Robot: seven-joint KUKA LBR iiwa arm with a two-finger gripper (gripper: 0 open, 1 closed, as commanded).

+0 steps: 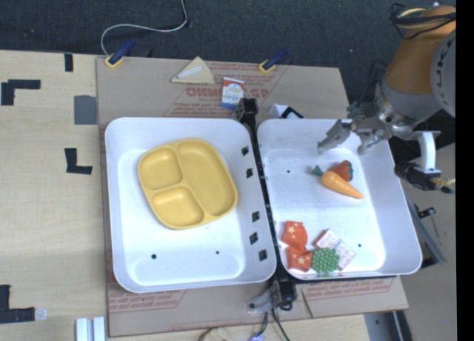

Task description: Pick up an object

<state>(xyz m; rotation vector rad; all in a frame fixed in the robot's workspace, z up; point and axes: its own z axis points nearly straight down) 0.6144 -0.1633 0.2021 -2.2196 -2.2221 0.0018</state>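
The grey arm's two-finger gripper [349, 138] hangs over the upper part of the right shallow white bin [385, 206], its fingers [331, 139] spread wide with nothing between them. Just below it lies an orange plastic carrot with a green tip [341, 182], touching a small red toy [344, 170] at its upper side. Near the bin's front edge sit two red blocks [296, 245] beside a green knobbly piece on a white patterned packet [328, 258]. The left white bin [122, 184] holds a yellow three-compartment plastic tray [187, 182]. Both bins rest on a brown cardboard sheet [311, 84] on the desk.
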